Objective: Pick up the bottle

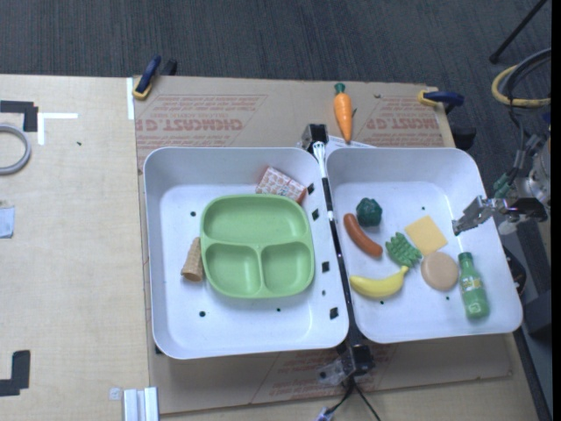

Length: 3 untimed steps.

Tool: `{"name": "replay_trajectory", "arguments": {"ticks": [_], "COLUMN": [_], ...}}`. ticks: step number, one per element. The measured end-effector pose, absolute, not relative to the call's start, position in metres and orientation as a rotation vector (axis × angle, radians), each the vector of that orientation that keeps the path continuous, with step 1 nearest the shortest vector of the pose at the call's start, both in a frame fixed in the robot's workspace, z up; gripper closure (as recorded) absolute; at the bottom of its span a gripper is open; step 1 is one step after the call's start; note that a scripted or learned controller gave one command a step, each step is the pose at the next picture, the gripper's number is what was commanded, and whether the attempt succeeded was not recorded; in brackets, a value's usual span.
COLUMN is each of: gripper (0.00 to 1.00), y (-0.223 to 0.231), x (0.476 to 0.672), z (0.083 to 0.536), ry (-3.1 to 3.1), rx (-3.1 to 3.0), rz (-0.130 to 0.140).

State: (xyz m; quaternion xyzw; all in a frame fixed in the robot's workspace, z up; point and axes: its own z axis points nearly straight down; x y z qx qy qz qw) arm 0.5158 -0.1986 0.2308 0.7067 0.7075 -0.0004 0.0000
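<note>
I read this as the approach step: nothing is lifted yet.

Nearest the camera, the bench (70, 323) is pale wood with black tape marks, and a cable clamp sits at the front seam between the bins.

Right bin (412, 323): the bottle (473, 285), green with a pale label, lies on its side along the bin's right wall, cap pointing away from me, well inside the front right corner. Just beside it to the left is a round tan bun-like piece (439, 272), near or touching; I cannot tell which. Further left are a banana (379, 283), a leafy green piece (404, 249), a sausage (363, 235), a yellow cheese slice (426, 233) and a broccoli (369, 210).

Left bin (175, 323): a green divided plate (258, 246), a cone-like piece (192, 260) at its left, a patterned packet (280, 183) behind it.

The gripper (467, 217) hangs over the right bin's right rim, beyond the bottle and apart from it. Its fingers are too small for me to tell whether they stand apart or together.

My judgement of the next move: bring the gripper toward me along the wall, over the bottle's body, turned to close across its width, then descend. The wall and the bun leave little room.

Farther back, a carrot (342, 110) lies on the cardboard sheet (219, 121) behind the bins, held by blue clamps. Beyond is dark carpet (263, 16).
</note>
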Motion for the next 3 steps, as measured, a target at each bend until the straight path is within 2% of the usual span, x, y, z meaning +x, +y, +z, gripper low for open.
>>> {"name": "replay_trajectory", "arguments": {"ticks": [1,2,3], "gripper": [0.0,1.0,1.0], "y": [-0.218,-0.221,-0.181], "x": [0.477,0.478,0.478], "z": [0.096,0.107,0.21], "ry": [2.326,2.315,2.194], "rx": [2.13,2.128,2.249], "rz": [0.004,0.001,-0.001]}}
